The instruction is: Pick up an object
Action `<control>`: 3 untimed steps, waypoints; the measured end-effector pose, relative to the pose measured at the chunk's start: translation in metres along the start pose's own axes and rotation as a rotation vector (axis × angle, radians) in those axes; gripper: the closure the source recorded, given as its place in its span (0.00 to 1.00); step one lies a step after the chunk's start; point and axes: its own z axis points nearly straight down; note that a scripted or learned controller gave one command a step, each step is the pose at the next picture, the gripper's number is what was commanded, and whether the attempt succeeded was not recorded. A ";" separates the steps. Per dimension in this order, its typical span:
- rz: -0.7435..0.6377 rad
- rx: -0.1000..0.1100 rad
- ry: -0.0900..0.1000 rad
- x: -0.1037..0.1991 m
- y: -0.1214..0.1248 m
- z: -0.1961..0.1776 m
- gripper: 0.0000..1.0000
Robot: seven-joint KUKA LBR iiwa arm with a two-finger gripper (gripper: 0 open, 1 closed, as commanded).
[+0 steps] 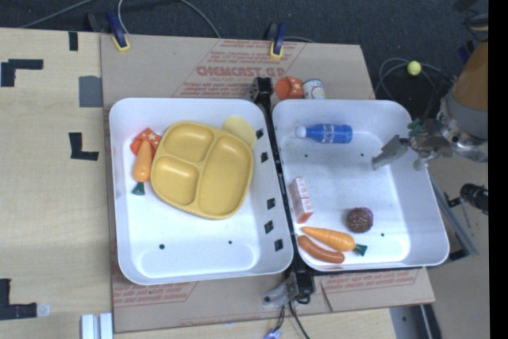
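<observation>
While the grey arm with its orange band reaches in from the right, let's sweep the bench from the near edge. Nearest in the right white bin [413,250] lie a reddish sausage-shaped toy [320,251] and, touching its far side, an orange toy carrot with a green tip [335,238]. Just beyond, to the right, sits a dark brown round lump [359,219]. Left of it, close to the bin's left wall, is a small red-and-white packet [301,198]. Farther back, a blue plastic bottle with a white cap [325,133] lies on its side.

Over to the gripper [394,152]: it hangs at the right bin's right rim, level with the gap between bottle and lump, fingers pointing left into the bin. One grey finger [387,152] slants out leftward; how far the fingers are parted I cannot tell, and nothing is visible between them.

Left bin [190,262] now: a yellow divided plastic plate [202,169] fills its middle, a second orange toy carrot [142,163] beside a small red toy [144,140] at its left, and a pale yellow round piece [238,128] peeks out at the far right. Beyond both bins, an orange ball [288,86] and a small can [313,89] rest on the cardboard.
</observation>
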 end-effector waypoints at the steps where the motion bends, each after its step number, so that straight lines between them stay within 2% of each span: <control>1: 0.000 0.002 0.002 0.018 -0.048 0.091 0.00; 2: 0.000 -0.004 0.000 0.098 -0.061 0.121 0.00; 3: 0.000 -0.007 -0.002 0.097 -0.060 0.111 1.00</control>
